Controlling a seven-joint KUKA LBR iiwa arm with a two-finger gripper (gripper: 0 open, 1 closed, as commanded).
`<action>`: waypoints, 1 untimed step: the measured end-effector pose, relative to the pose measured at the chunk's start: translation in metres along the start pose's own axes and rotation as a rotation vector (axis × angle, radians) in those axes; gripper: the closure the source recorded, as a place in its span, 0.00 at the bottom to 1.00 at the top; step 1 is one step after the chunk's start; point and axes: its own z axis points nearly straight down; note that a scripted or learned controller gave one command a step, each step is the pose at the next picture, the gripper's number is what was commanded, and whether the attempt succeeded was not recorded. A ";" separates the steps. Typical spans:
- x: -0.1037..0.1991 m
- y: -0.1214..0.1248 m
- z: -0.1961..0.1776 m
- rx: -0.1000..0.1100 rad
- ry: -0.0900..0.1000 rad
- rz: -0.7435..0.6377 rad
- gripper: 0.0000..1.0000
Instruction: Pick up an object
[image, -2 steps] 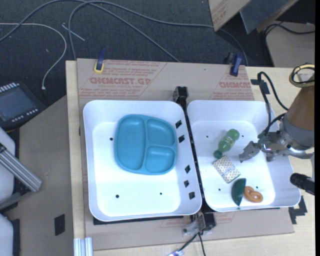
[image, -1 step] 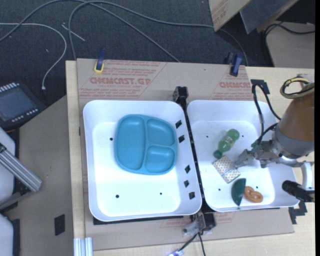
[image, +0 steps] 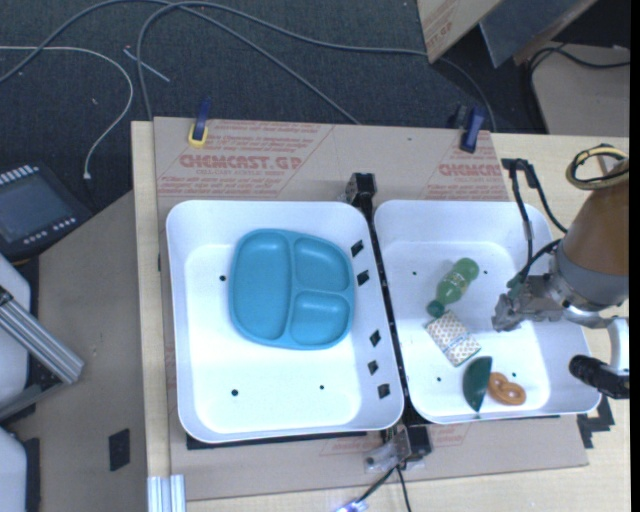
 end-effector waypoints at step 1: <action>0.001 0.008 -0.063 -0.007 -0.004 -0.002 1.00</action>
